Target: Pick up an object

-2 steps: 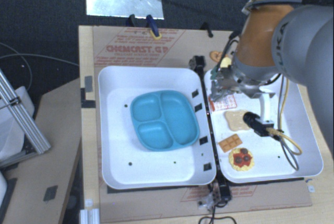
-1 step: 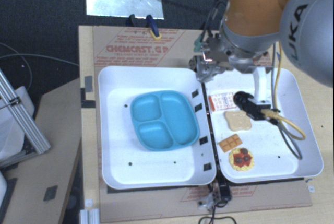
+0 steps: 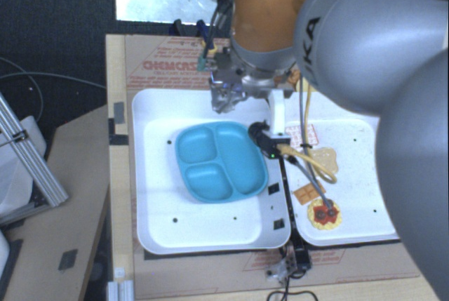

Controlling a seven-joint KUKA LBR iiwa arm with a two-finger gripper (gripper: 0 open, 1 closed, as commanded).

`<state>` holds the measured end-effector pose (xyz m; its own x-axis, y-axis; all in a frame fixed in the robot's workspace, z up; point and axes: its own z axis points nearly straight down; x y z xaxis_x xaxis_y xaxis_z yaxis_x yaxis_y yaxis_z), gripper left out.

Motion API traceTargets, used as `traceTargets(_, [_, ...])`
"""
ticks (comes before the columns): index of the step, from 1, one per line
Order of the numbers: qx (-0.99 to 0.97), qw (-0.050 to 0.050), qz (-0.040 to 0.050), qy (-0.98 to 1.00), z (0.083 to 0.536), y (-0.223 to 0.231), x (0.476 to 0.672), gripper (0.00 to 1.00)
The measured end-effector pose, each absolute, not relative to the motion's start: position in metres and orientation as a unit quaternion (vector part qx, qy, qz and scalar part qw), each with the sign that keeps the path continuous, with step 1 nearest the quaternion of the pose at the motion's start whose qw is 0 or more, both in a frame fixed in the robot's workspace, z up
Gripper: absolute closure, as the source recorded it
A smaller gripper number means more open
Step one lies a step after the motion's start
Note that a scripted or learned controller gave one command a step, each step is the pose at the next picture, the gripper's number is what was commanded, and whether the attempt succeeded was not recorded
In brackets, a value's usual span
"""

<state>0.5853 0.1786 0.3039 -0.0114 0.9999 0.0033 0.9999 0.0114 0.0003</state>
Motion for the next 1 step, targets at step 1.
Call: traceTargets(1, [-0.708,0.000,-0.0008,-0.706,0.3331,0.1299,0.5147,1.00])
